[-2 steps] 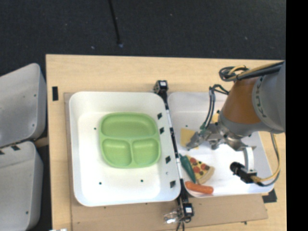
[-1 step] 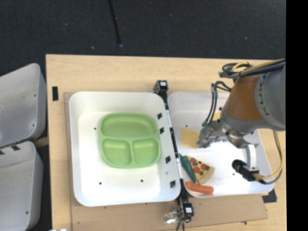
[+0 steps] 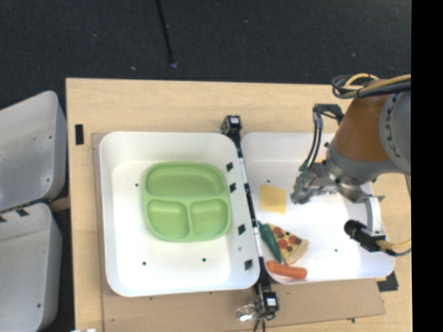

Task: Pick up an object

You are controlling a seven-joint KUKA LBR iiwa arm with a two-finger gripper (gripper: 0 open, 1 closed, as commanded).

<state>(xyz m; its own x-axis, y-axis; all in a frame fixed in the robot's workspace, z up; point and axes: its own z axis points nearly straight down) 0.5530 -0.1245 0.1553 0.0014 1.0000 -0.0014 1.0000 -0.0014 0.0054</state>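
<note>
Hovering pincer (image 3: pixel 299 196) beside cheese slice (image 3: pixel 273 198), right bin (image 3: pixel 325 268)

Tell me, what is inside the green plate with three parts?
Nothing shows inside the green three-compartment plastic plate; all three sections look bare. It lies flat in the left white bin, so the bin floor beneath it is covered.

The gripper (image 3: pixel 302 191) is small and blurred just beside the yellow cheese slice (image 3: pixel 273 198), so the set of its fingers cannot be told. The arm (image 3: pixel 367 133) above it is cut off by the picture's edge. Near the cheese slice, a green utensil (image 3: pixel 269 241) overlaps the pizza slice (image 3: pixel 289 245), and the plate (image 3: pixel 280 276) under the sausage (image 3: pixel 287 270) is mostly hidden.
</note>
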